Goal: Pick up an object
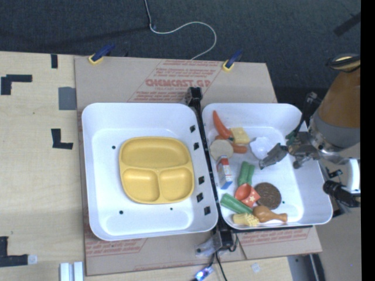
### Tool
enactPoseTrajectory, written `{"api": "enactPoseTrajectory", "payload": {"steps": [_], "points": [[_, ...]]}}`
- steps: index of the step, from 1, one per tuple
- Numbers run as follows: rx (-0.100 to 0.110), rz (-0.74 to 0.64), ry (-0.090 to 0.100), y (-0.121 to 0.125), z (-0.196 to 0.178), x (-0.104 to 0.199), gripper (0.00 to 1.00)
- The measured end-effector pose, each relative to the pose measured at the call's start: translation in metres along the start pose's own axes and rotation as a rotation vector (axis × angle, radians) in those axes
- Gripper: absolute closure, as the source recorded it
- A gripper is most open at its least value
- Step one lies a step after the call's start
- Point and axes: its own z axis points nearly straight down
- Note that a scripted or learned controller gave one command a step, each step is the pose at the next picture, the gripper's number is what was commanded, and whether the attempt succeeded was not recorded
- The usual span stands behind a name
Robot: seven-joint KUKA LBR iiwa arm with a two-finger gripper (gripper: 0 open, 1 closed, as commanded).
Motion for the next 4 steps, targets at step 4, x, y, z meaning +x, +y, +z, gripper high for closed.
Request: {"api": "enactPoseTrajectory", "payload": {"steps": [4], "points": [[-0.011,-0.004,-0.003,0.007,0.114,0.010,0.00]]}}
